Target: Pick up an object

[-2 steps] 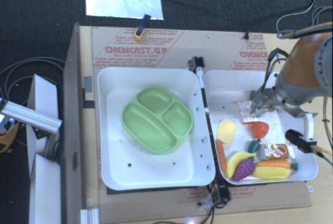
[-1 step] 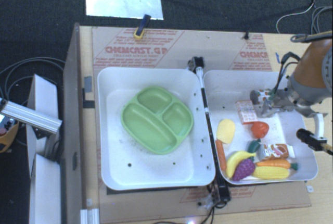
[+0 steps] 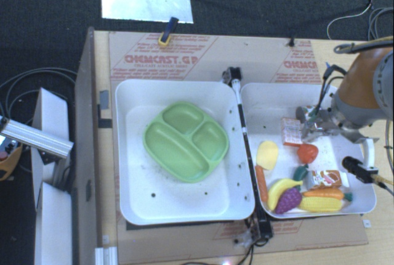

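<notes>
Arm enters from the right, orange band cut off at the frame edge; the gripper [image 3: 312, 124] sits low inside the right bin [image 3: 271, 97], over its upper middle. Finger detail is a dark, blurred cluster, so whether the jaws are apart or together cannot be told, and nothing is visibly held between them. Just left of the gripper lies a small red-and-white packet [image 3: 291, 131], print unreadable, possibly touching the fingertips; contact unclear. Directly below, a red tomato-like piece [image 3: 308, 152]. Further left, a pale yellow rounded piece [image 3: 267, 154], and an orange carrot [image 3: 261, 183] along the bin's left wall. Crowded in the lower corner: a banana [image 3: 280, 187], purple grapes [image 3: 289, 199] overlapping it, a corn cob [image 3: 320, 204], an orange piece [image 3: 322, 193] above it, a small printed carton [image 3: 325, 179], and a dark green item [image 3: 300, 172] partly hidden among these. A black part of the arm [image 3: 357, 168] overhangs the bin's right rim. Left bin [image 3: 141, 202] holds a green divided plate [image 3: 186, 142], tilted diagonally.
</notes>
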Robot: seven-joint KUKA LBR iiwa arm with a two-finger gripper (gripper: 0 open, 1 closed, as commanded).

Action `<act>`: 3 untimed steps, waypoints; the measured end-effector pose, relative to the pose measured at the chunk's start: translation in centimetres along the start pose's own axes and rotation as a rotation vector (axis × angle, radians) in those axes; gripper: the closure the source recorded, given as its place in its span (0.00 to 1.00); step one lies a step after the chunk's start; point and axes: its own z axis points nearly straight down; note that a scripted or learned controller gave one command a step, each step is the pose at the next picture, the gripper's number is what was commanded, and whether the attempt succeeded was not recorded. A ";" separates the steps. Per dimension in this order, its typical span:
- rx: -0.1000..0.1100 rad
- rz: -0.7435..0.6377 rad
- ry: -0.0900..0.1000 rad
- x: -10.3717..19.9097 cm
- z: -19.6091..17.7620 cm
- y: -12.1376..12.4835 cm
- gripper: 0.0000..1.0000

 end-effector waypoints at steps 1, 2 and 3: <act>-0.004 0.002 -0.001 -2.1 -0.1 1.8 1.00; 0.002 0.004 0.001 -0.7 0.0 -1.9 1.00; -0.006 -0.001 -0.002 -0.8 -0.1 2.9 1.00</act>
